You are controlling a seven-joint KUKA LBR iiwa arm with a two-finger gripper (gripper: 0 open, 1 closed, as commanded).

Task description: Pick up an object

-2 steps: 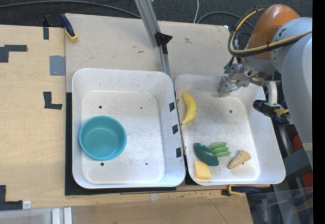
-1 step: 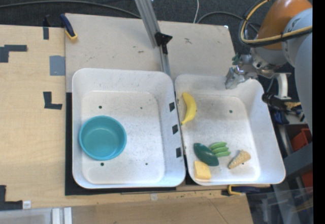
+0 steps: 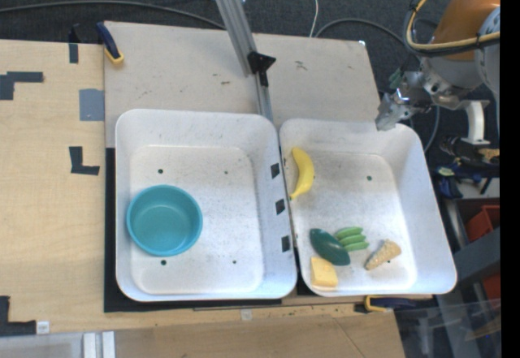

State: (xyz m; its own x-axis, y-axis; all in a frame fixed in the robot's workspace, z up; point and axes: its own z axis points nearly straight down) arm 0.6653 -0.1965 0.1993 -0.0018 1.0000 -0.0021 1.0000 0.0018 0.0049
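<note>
Camera view: one teal bowl (image 3: 164, 221), one banana (image 3: 302, 172), gripper (image 3: 391, 114) fingers' state impossible to tell.

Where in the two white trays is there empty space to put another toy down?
Left bin: bare everywhere but the front left, where the blue bowl sits. Right bin: bare in the middle and back right, between the banana and the far wall. Its front is crowded: green toy, pea pods, yellow block and cone. The gripper hangs above its back right corner.

No readable text, label or number anywhere; the view may be too coarse.
</note>
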